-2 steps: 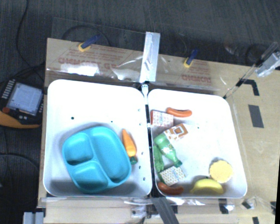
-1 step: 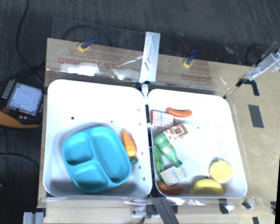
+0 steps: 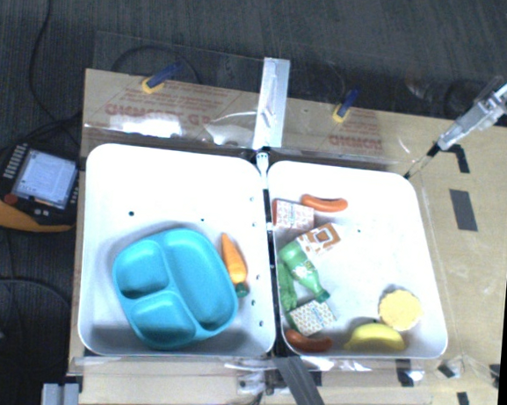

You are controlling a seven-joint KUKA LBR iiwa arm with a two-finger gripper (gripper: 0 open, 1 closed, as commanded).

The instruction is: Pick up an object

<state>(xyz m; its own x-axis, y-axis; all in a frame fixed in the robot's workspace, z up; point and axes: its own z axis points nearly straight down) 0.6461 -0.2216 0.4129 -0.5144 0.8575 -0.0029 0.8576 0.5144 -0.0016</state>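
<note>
Far below-left of gripper (image 3: 436, 151): hot dog (image 3: 325, 203).

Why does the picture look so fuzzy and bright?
In the camera view the whole picture is soft, so the small patterned boxes blur; the shallow white right bin glares nearly blank; the blue divided plate casts a grey shadow in the white left bin.

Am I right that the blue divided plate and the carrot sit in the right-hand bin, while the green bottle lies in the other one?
Not quite: the camera view shows the blue divided plate and the carrot in the left bin; the green bottle lies in the right bin.
</note>
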